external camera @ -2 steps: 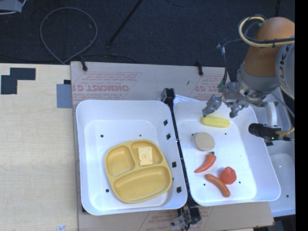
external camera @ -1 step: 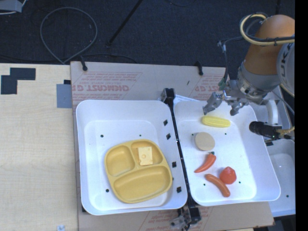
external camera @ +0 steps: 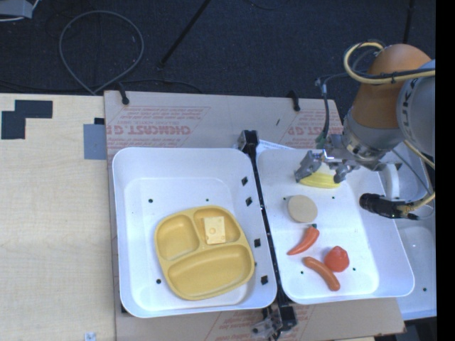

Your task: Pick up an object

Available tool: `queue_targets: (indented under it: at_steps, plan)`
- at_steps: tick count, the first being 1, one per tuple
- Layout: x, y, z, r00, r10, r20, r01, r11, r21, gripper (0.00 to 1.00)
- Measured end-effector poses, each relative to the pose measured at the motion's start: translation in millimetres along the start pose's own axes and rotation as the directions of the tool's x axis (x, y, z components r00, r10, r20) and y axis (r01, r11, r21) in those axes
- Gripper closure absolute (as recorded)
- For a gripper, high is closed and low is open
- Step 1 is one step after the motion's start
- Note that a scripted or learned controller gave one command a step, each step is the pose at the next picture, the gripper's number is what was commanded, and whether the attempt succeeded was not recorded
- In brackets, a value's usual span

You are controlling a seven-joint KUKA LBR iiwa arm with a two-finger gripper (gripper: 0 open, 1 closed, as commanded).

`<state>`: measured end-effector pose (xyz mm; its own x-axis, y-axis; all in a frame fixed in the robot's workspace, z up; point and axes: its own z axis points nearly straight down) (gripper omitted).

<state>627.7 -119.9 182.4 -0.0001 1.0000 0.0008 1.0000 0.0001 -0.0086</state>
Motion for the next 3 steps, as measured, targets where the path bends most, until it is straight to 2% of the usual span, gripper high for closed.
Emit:
queue_targets:
  at_steps: [1,2,3]
  plan:
    - [0,7,60,1.0,0.0,-0.001,0.0,1.0,0.001,0.0]
    - [1,7,97,1.0,0.001,0.0,-0.001,1.0,-0.003,0.0]
    - [0,7,86,1.0,0.002,0.0,-0.002,1.0,-0.002,1.0]
